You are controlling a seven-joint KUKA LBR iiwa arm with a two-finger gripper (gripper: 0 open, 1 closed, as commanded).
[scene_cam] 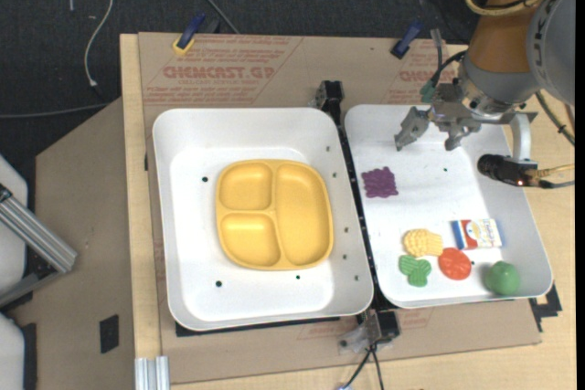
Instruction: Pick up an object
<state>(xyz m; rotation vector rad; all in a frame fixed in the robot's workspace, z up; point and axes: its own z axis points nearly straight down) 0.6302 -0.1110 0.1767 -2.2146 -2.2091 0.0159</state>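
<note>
The gripper [430,134] hangs over the far end of the right bin [512,196], its two fingers spread apart with nothing between them. Close behind the jaws runs that bin's far rim; to their right sits a black fitting [505,168] with a small red light at the bin's edge. On their left, the wall shared with the left bin [183,196] lies near. Toward the camera from the jaws the white floor is bare for a good stretch, giving open room that way.

The closest object is the purple toy [380,183], just in front of the jaws and a little to their left, apart from the fingers. Well beyond it, at the near end of the bin, lie the yellow corn piece [422,242], the green leafy piece [415,269], the red piece [454,264], the small carton [476,234] and the green ball [501,278], clustered close together. The yellow divided plate [274,213] lies in the left bin, well to the jaws' left.

The arm [516,23] is cut off at the right edge, and the purple toy's exact shape is hard to make out.
</note>
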